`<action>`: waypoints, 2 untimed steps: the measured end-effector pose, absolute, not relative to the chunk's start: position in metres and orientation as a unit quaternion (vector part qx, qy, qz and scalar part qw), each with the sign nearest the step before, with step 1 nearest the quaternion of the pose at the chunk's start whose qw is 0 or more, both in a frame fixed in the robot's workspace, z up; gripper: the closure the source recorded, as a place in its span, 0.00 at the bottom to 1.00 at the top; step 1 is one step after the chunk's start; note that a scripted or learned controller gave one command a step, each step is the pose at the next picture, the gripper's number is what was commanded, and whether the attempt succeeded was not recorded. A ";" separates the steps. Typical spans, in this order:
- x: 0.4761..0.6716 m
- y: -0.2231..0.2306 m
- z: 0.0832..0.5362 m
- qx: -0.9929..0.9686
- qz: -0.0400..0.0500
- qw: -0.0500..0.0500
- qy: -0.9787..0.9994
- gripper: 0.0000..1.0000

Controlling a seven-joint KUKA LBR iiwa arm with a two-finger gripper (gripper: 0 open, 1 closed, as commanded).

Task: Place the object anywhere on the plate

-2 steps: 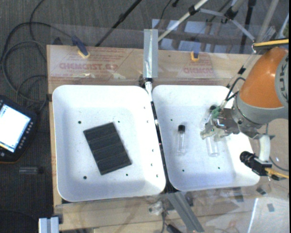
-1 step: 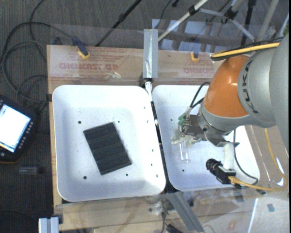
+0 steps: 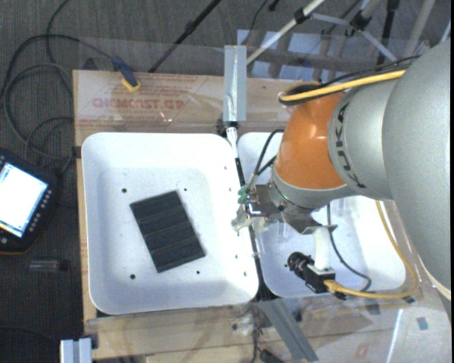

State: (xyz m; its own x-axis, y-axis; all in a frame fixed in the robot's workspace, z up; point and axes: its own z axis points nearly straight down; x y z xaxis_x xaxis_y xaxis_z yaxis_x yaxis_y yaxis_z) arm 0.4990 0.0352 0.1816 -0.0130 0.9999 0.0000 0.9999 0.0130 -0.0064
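While the arm (image 3: 318,150) is hanging low over the right bin (image 3: 378,237), with its gripper (image 3: 261,216) just beside the wall shared with the left bin (image 3: 91,203), I am judging this to be the pickup step. I cannot tell whether the gripper is clenched or released, and the wrist is hiding the object. The dark ribbed plate (image 3: 166,231) is lying askew mid-floor in the left bin, with bare floor around it. The next move is calling for a lift clear of both rims.

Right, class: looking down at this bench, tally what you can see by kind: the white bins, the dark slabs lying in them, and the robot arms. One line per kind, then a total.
White bins: 2, the left bin and the right bin
Dark ridged slab: 1, in the left bin
Robot arm: 1
Total: 4
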 end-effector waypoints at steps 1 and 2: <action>0.500 0.091 0.181 -0.683 0.003 0.002 -0.730 1.00; 0.523 0.218 0.248 -0.703 0.003 0.000 -0.711 1.00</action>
